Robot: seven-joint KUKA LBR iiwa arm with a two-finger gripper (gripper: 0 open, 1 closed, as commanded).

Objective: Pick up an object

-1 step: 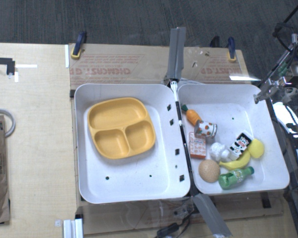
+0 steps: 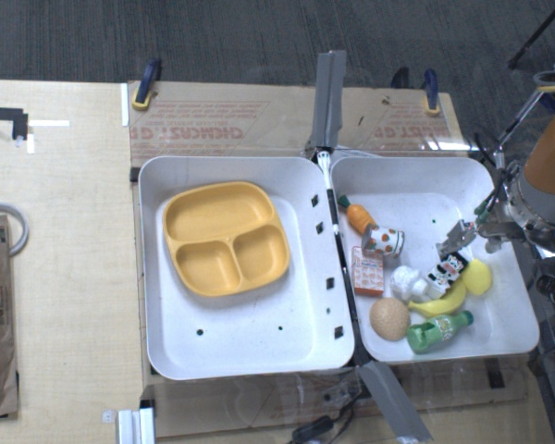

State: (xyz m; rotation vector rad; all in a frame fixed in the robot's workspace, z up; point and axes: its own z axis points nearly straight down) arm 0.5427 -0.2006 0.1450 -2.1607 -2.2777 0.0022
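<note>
Two white bins sit side by side on the bench, a left bin (image 2: 166, 340) and a right bin (image 2: 509, 336), with a grey divider (image 2: 329, 100) running up between them at the far side. A yellow plate (image 2: 227, 237) with three compartments lies in the left bin, toward its far left part, set at a slight angle. All the small things are in the right bin, gathered along its left and near parts: a carrot (image 2: 358, 216) lies by the left wall, a spotted cup (image 2: 384, 240) on its side just beside it, a red box (image 2: 367, 272) nearer the camera, then a tan ball (image 2: 389, 317), a green bottle (image 2: 438, 331) lying by the near wall, a banana (image 2: 449, 299) curving above the bottle, a white lump (image 2: 406, 282) touching the banana's left end, a lemon (image 2: 478, 277) at the right end, and a black-and-white toy (image 2: 447, 269) just beside the lemon. The arm comes in from the right over that bin, and its gripper (image 2: 459, 238) hangs above the toy and lemon, near them; how wide it stands I cannot tell, and nothing shows clamped in it.
</note>
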